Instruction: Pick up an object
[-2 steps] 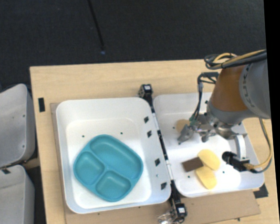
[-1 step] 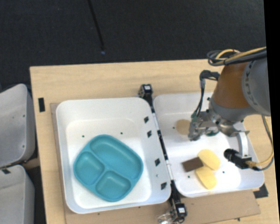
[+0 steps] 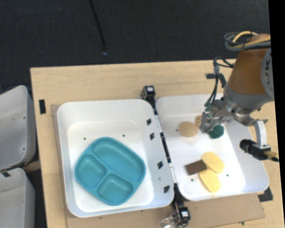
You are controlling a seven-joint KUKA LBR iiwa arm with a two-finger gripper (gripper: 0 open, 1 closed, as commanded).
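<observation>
Camera view: tan round piece [image 3: 187,129] lies just beside the end effector [image 3: 209,124].

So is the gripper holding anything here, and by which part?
Cannot be told: the gripper sits low over a teal object in the right bin.

I watch from one fixed camera above the bench [image 3: 129,70] | angled down on both bins | arm [image 3: 249,79] enters at 3 o'clock
</observation>
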